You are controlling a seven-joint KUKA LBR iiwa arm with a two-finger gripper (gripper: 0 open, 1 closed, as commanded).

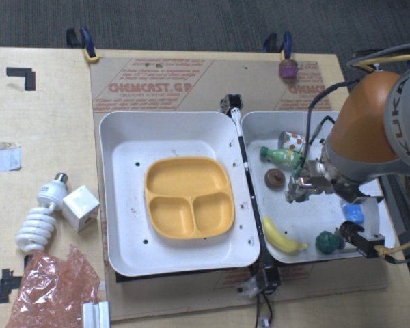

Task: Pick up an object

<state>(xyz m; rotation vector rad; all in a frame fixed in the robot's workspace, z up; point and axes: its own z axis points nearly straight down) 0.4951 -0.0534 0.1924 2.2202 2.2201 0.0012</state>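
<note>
We saw the left bin (116, 183) holding a yellow divided tray (189, 197). In the right bin (256, 125), the tool (299, 188) hovered beside a brown disc (275, 178), below the green bottle (281, 156), above the banana (281, 236); its grip we could not tell.

Dark grey carpet (191, 9) (ribbed) behind pale bench (34, 121).

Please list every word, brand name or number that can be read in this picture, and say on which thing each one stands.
"CHEMCAST GP": red print on the brown board under the bins; it repeats by the far right corner, too blurred to read there.
"KU": dark letters on the grey arm, cut off at the picture's edge.
Smaller red lines beneath the brand: too small to read.
</note>
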